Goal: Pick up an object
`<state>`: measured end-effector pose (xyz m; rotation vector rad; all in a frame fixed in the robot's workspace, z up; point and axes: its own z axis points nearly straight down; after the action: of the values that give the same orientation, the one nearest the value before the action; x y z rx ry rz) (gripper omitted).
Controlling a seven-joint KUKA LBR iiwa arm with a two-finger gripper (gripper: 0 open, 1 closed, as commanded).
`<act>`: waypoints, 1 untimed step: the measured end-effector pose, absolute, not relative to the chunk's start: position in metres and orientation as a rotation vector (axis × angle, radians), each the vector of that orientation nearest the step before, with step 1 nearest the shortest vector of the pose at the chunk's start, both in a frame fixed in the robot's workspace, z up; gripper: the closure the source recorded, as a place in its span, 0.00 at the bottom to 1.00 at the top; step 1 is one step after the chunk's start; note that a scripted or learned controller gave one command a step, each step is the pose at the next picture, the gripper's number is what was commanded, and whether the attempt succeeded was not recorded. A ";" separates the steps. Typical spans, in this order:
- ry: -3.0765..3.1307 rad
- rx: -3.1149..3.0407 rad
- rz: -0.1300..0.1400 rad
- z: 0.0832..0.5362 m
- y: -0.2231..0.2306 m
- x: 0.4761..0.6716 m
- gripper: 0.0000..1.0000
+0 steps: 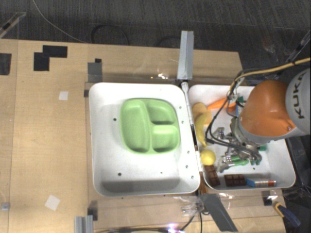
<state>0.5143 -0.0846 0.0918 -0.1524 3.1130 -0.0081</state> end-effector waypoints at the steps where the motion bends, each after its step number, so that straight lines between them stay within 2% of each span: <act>1: 3.096 -0.162 -0.013 0.106 -0.084 0.519 1.00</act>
<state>0.5195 -0.0844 0.1062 -0.1619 3.0960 -0.0132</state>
